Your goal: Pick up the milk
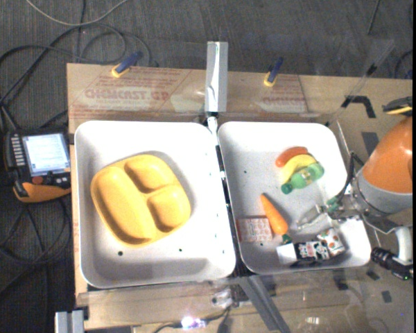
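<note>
Grey carpet and cables surround the bench (90,82). From the overhead camera, the fingers (317,215) hang spread in the right bin (263,134), gripping nothing; the milk (312,250) lies just below them, the carrot (274,215) just left, a yellow-green bottle (301,175) above.

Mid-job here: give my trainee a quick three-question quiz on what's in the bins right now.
1. True or false: the milk lies in the left bin.
2. Which sits nearest the milk? A) carrot B) yellow plate C) green bottle
3. Fill in: the arm comes in from the view's ____.

Key: 1 false, it lies in the right bin; 2 A; 3 right.
</note>
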